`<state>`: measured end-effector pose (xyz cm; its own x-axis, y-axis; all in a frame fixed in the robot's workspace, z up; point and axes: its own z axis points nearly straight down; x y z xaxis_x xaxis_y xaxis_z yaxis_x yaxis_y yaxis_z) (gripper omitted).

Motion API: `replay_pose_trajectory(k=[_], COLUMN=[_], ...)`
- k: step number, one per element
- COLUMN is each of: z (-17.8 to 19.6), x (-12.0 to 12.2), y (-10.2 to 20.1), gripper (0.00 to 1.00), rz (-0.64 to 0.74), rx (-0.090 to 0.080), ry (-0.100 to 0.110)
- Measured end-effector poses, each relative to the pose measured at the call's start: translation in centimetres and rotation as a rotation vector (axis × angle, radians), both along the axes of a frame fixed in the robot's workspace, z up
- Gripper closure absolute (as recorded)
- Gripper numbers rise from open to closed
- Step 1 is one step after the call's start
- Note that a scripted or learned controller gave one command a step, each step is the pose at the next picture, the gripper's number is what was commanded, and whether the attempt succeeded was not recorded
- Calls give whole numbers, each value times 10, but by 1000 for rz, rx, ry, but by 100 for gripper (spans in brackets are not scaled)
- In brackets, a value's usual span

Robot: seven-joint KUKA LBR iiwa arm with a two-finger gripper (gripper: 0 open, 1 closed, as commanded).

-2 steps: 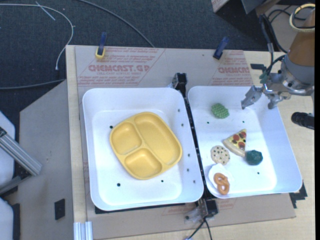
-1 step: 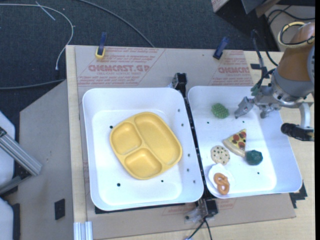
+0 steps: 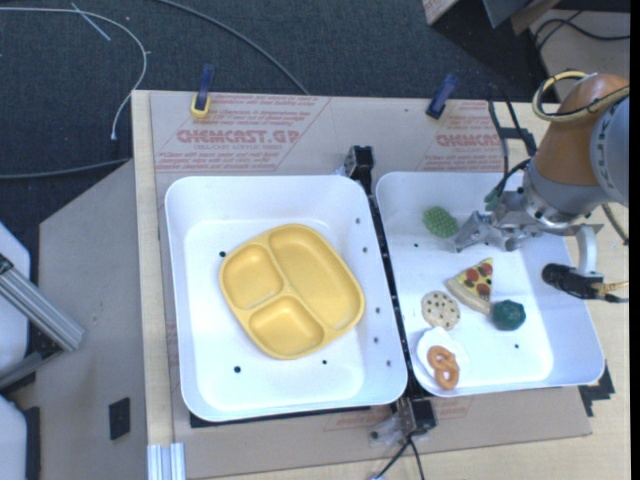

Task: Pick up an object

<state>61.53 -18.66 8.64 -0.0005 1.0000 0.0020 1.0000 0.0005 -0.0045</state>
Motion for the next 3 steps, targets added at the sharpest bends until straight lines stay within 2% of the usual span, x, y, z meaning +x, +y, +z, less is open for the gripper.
replay_pose_trajectory(k=[1, 3], z=[14, 105], x=[2, 6], y=[0, 6], gripper=[100, 100], rz=[0, 1], rx=[-1, -3], ry=[-6, -10])
